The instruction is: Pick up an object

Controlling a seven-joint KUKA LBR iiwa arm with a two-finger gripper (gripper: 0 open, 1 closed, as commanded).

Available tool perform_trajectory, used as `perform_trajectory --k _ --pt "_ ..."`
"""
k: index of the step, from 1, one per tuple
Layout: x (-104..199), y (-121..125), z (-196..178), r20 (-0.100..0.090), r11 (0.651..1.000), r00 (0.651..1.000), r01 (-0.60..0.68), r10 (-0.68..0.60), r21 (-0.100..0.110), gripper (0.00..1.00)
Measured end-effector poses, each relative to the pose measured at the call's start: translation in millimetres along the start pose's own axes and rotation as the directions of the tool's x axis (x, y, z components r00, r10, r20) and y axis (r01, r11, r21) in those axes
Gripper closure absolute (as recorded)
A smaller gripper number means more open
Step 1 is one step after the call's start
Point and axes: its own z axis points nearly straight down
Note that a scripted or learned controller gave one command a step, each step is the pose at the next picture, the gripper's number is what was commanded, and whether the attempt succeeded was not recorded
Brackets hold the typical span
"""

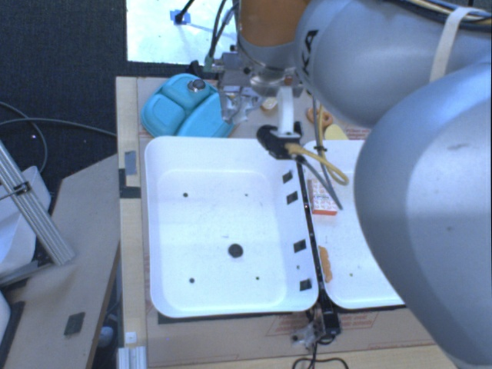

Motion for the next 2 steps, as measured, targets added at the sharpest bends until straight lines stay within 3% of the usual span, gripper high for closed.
perform_trajectory --k 1,2 --pt "47 1 114 0.0 1.0 1.0 0.001 -0.001 0.011 1.0" --pt "-27 -60 187 0.005 1.0 1.0 -0.012 0.012 0.018 1.0"
